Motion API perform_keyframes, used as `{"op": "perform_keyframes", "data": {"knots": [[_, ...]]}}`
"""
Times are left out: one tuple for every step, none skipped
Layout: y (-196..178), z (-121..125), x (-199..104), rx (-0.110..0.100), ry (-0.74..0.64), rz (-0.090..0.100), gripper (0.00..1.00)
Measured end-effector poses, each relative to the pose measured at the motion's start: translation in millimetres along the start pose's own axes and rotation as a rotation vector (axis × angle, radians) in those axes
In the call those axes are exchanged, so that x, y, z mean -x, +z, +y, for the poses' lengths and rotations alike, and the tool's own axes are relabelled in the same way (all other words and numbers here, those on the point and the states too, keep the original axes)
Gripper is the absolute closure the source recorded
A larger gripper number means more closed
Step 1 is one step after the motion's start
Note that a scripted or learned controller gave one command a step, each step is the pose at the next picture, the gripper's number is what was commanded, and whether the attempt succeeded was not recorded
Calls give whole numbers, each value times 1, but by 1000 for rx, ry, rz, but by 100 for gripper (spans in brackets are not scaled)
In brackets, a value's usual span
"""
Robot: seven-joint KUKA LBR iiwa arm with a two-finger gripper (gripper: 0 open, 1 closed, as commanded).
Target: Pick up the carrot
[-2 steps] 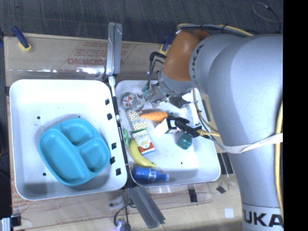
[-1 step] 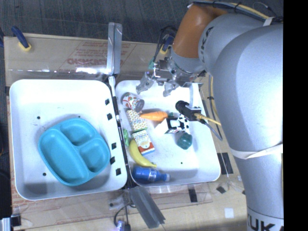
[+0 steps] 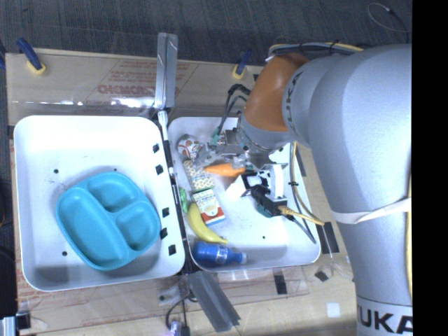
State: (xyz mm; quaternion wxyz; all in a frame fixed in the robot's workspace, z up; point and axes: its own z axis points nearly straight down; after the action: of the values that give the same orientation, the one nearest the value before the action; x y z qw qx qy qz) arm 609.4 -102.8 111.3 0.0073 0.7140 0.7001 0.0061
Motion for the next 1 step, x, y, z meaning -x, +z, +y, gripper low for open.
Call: {"op": "perform_keyframes", "data": {"knots": [[-11,1,2,0,-2,-3,100]]}}
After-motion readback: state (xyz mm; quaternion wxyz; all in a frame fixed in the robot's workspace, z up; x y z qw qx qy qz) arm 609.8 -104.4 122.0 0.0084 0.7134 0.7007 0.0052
